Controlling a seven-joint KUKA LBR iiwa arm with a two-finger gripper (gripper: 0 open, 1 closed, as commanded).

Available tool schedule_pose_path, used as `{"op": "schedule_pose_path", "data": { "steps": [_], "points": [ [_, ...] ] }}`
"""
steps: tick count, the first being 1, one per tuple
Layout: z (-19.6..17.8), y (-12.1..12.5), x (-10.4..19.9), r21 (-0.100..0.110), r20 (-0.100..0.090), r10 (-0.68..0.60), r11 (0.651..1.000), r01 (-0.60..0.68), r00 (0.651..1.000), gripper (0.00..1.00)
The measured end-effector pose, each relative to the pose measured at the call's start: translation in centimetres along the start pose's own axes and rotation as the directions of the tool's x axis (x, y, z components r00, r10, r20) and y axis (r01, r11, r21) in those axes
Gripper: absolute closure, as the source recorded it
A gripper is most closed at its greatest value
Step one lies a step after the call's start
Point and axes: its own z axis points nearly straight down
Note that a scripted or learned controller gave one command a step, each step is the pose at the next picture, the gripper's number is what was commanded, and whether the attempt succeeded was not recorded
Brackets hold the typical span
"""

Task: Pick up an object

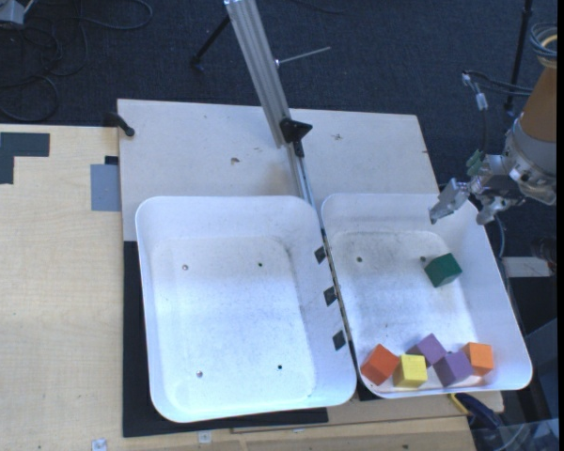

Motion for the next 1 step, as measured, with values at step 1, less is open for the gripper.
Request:
{"op": "schedule_pose_path", "data": {
  "steps": [1],
  "points": [
    [11.40, -2.25, -1.83, 0.007, -0.002, 0.009, 1.000, -0.008, 1.000, 0.00]
  ]
}}
